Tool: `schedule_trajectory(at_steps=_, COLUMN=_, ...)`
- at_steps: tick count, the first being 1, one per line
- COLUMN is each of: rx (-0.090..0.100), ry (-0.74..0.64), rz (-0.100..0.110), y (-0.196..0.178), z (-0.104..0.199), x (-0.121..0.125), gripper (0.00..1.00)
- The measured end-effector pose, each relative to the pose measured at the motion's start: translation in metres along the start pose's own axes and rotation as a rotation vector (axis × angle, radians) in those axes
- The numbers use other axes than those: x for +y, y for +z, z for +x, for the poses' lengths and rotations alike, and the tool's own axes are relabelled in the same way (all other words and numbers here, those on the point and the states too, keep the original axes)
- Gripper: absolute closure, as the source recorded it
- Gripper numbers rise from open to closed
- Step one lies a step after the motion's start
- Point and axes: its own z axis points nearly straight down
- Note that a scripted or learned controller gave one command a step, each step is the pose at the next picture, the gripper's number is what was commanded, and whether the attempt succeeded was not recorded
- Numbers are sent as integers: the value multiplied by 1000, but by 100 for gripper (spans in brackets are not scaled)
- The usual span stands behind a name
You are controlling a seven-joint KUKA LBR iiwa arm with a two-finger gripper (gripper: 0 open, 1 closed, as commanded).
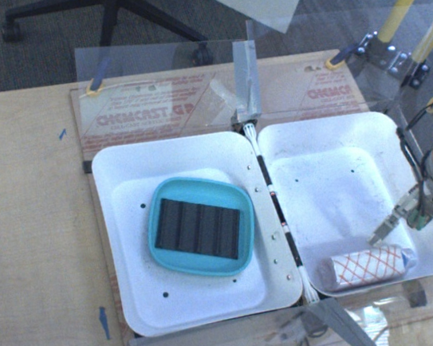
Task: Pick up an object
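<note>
White with a red lattice print, a roll (367,265) lies on its side at the near edge of the right bin (324,192). Just above it hovers the hand (391,227), fingers slightly spread around nothing. Farther left, the left bin (121,182) holds a teal tray (200,227).

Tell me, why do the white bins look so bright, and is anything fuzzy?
In the camera view, even overhead light washes out the white bins, leaving only faint shadows; the teal tray and red-checked roll look fairly sharp, the gripper at the right edge looks slightly soft, and the clear panel behind shows pale reflections.
</note>
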Motion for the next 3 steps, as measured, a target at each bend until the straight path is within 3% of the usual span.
schedule_trajectory(at_steps=1, rx=-2, ry=2, rz=-1, y=-9, z=-1, x=0, gripper=100)
schedule_trajectory(at_steps=2, rx=-6, ry=3, rz=-4, y=-10, z=-3, x=1, gripper=0)
schedule_trajectory(at_steps=3, rx=-31, ry=-242, rz=-16, y=-8, z=3, x=12, gripper=0)
